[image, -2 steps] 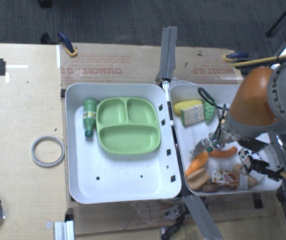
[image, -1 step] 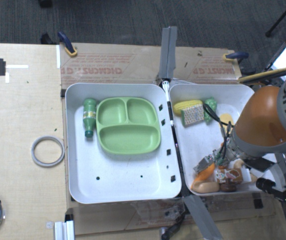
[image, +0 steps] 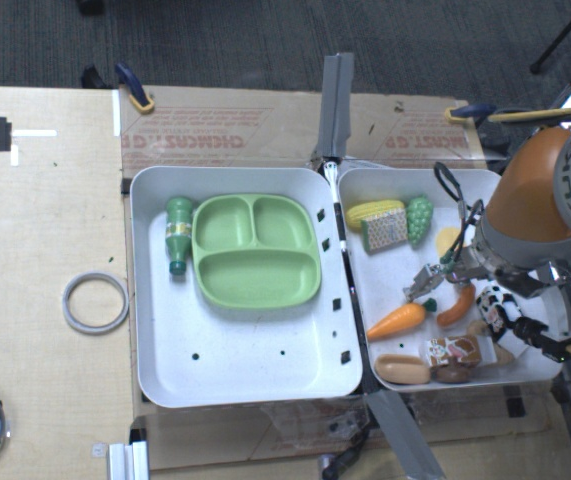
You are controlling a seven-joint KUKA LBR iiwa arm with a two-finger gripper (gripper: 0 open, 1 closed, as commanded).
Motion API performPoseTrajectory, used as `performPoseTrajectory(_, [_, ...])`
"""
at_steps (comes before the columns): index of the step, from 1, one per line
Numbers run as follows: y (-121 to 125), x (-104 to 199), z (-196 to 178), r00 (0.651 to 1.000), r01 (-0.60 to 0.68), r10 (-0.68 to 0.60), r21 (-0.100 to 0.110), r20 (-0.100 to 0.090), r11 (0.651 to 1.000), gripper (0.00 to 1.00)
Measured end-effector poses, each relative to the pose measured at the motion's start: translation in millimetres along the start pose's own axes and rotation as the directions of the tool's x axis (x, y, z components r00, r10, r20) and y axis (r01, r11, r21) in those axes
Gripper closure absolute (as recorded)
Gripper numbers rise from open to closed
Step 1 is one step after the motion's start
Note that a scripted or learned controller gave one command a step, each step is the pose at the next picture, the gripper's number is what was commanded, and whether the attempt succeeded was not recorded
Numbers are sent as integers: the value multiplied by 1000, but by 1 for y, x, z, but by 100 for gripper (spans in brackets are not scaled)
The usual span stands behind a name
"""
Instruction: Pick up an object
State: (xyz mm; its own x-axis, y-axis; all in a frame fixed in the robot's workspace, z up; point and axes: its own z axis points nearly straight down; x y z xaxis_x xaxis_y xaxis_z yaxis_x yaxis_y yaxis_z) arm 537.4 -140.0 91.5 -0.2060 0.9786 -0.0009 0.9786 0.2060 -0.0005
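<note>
Carrot (image: 397,321): orange, tapered, lying flat.

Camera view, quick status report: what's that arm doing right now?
Tool low in right white bin, holding nothing visible. Orange toy carrot just below it, untouched. Orange sausage and packet crowd alongside.

- One camera sits high above the desk (image: 45,268) and looks down at a slant.
- It is far enough up to take in both white bins: the left bin (image: 155,348) and the right bin (image: 357,298), side by side.
- The near edge of the desk is at the bottom of the picture. The far edge is near the top, and past it lies dark floor (image: 265,18).
- The left bin sits about in the middle. The right bin runs close to the right side.
- The arm (image: 530,203) comes in from the right, big and close to the camera.
</note>
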Motion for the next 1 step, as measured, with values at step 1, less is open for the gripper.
performPoseTrajectory(1, [68, -55, -5, 997, -80, 80, 0, 1, 997, 0])
